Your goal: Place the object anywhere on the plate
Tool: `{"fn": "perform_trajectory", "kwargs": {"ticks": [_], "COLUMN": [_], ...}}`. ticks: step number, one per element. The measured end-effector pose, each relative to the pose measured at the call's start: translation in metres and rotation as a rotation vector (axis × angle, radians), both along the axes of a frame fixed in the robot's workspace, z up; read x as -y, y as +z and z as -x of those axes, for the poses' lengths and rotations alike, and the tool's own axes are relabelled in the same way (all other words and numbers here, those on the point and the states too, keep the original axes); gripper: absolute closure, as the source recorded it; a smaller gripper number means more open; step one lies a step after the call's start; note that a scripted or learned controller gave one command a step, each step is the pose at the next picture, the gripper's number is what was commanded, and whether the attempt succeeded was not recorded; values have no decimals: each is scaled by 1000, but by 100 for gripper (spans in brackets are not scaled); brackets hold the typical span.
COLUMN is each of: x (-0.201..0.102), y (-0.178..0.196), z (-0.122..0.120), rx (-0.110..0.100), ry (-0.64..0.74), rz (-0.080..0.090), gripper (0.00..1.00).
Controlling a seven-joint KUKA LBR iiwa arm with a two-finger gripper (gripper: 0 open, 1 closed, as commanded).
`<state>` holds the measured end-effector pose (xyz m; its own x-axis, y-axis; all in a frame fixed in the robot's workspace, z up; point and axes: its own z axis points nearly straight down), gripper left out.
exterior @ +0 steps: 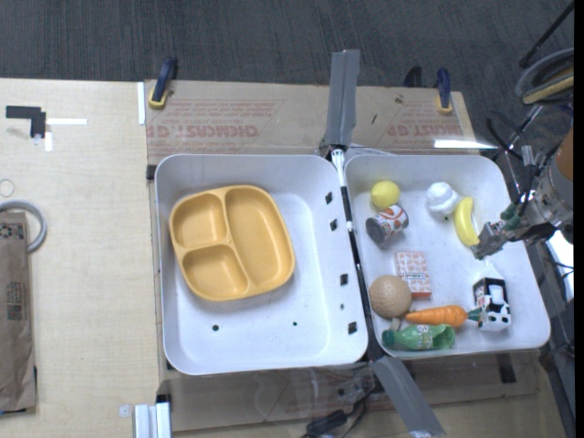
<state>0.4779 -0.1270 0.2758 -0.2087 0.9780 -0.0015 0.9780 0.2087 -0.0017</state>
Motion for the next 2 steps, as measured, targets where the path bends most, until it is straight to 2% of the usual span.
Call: {"fn": "perform_trajectory", "kwargs": {"ticks": [1,2], "x": [59,75], "y": [8,-6], "z": [-20,-38], "rx": [0,-1], "ry": [-355,-618], "rz": [2,2], "gripper": [100,100]}}
